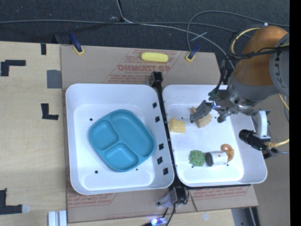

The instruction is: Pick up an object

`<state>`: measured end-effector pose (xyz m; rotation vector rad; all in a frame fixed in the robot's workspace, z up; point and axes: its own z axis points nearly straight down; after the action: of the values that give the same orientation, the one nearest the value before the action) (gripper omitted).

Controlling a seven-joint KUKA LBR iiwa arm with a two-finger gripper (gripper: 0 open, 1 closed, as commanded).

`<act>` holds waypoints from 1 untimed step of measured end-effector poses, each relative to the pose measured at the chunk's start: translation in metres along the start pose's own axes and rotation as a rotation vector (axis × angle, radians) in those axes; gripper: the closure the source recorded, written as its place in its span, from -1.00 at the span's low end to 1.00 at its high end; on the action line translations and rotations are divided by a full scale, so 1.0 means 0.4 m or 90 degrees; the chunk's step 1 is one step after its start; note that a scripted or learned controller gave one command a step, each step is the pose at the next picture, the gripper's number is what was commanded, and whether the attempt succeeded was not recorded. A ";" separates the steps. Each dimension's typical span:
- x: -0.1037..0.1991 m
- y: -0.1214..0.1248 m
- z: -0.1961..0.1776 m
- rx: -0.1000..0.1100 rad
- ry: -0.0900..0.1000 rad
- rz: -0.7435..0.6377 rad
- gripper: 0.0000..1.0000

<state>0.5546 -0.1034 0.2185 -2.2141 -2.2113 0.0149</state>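
Observation:
My gripper [210,115] hangs over the back of the right bin [254,173], open, with its two dark fingers spread apart. A tan wedge-shaped piece [203,122] lies on the bin floor just under the left finger [200,112], not held. A pale yellow block [177,125] rests to its left near the divider. Toward the front of the bin lie a green knobbly ball [197,157], a grey and white cylinder [217,158] touching it, and a small orange curved piece [228,149].
The left bin [80,173] holds a blue three-compartment plate [122,139]. A yellow oblong item [154,57] lies on the cardboard behind the bins. Black clips run along the divider [162,121] between the bins.

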 end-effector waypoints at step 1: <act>0.000 0.006 -0.019 -0.009 -0.001 -0.002 -1.00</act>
<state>0.5573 -0.1032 0.2260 -2.2181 -2.2222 0.0017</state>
